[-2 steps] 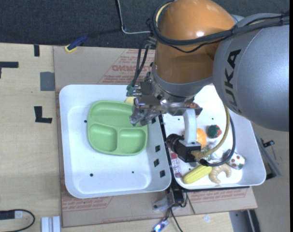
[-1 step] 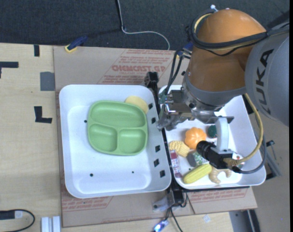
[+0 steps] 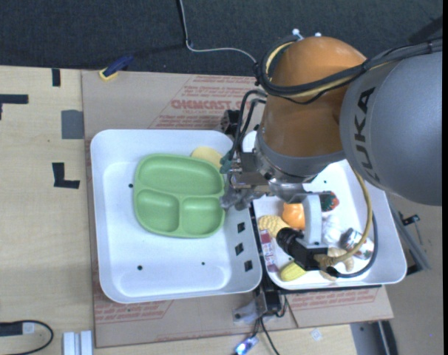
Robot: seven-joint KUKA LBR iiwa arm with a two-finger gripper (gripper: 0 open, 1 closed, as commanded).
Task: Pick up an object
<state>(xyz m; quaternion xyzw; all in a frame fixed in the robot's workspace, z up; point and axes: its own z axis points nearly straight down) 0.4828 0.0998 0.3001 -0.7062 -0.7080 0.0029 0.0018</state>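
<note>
The arm [image 3: 313, 102] hangs low over the seam between the two bins. The tool [image 3: 236, 183] sits right at the near-side rim of the green plate [image 3: 176, 194], touching it or just beside it; hard to call from up here. Is the tool open or closed? I can't tell, because the wrist's bulk covers it.

The green plate lies flat in the left-hand bin [image 3: 165, 272], toward its far half, compartments facing up. A yellow object [image 3: 205, 154] peeks out behind its far edge.

My read is that the plate is the pick, being the nearest thing to the tool. That rim is thin and shallow, so the grasp wants to straddle it squarely and get deep enough to bite before any lift. A plate taken by one edge will probably tip and drag, so a slow, straight rise looks wise. The bin wall stands close on that side too, which leaves little room to spare.

In the right-hand bin [image 3: 390, 268], under the arm, there's clutter: an orange ball [image 3: 293, 214] and a yellow piece [image 3: 292, 272] nearer the front. The ball lies near the tool on its other side, if the program wants that instead.
</note>
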